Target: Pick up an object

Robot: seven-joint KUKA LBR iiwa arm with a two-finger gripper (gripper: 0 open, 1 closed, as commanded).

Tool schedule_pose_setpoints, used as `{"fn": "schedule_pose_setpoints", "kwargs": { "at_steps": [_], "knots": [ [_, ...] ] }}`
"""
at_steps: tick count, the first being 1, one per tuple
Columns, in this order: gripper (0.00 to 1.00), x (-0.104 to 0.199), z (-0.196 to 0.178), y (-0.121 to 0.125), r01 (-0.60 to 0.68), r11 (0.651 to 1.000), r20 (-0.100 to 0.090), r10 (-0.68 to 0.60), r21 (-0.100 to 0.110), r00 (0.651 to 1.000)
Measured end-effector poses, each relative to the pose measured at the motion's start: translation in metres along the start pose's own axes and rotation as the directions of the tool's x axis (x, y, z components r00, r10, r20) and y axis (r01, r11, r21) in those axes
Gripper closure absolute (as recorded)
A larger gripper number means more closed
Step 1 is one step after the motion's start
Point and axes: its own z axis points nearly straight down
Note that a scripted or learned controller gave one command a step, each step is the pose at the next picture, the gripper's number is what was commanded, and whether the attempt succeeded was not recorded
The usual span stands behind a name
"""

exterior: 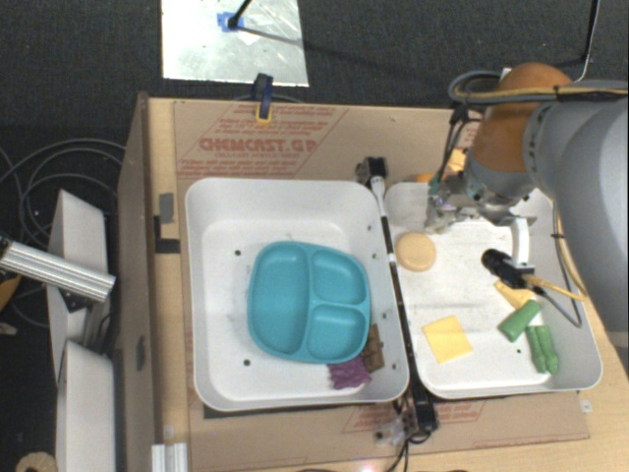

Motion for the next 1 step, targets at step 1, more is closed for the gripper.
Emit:
{"fn": "schedule_pose_setpoints", "kwargs": {
  "at_steps": [1],
  "knots": [
    [1.0, -0.0085, -0.09, -0.0199, -0.005, 1.0, 0.001, 0.005, 0.0, 1.0]
  ]
}}
